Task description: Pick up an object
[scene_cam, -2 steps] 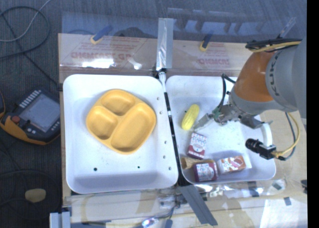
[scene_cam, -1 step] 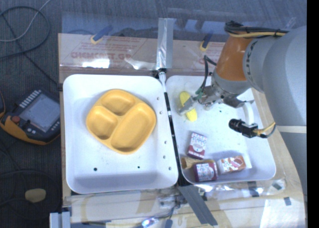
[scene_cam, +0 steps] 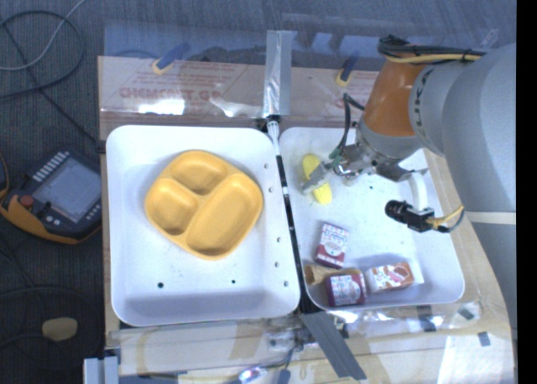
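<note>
White plastic bins, two in number, sit side by side on the bench. Left bin: one item, a yellow three-compartment dish, lying near the bin's centre.

Right bin: five items counted. Two small yellow pieces: one yellow piece at the far left part of the bin, one smaller yellow piece just nearer than it. One red-and-white carton near the bin's middle. One dark red can and one red-and-white packet side by side along the near wall.

One grey arm with an orange band reaches in from the right over the far part of the right bin. Its pincer hangs just right of the far yellow piece; whether its fingers are apart or together cannot be told, and no item is seen between them.

One pendant controller lies on the floor to the left of the bench.
</note>
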You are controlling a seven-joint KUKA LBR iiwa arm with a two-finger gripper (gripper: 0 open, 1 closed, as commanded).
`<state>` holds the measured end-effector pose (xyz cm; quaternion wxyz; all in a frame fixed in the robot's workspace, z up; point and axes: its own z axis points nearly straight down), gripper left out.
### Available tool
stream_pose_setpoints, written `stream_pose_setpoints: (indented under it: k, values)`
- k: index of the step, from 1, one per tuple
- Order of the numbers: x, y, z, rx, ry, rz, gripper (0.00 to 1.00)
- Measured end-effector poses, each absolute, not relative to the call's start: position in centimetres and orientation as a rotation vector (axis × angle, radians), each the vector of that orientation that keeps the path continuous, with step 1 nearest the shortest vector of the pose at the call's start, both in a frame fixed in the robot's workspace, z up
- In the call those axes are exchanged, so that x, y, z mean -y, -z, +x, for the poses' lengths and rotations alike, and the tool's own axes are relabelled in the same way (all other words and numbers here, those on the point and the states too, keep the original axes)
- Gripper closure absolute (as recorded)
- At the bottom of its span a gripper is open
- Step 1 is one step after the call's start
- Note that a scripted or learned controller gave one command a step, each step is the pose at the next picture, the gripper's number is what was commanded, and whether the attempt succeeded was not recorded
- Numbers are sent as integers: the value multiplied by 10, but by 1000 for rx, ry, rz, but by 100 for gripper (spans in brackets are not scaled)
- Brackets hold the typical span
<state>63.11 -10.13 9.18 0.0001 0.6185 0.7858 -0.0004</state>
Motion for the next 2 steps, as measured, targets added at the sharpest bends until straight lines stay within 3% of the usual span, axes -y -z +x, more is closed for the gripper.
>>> stream_pose_setpoints:
  k: [1,2]
  values:
    - [100,-102,632,-2470,0,1940,100]
    - [157,-199,632,-2359,4,2070,100]
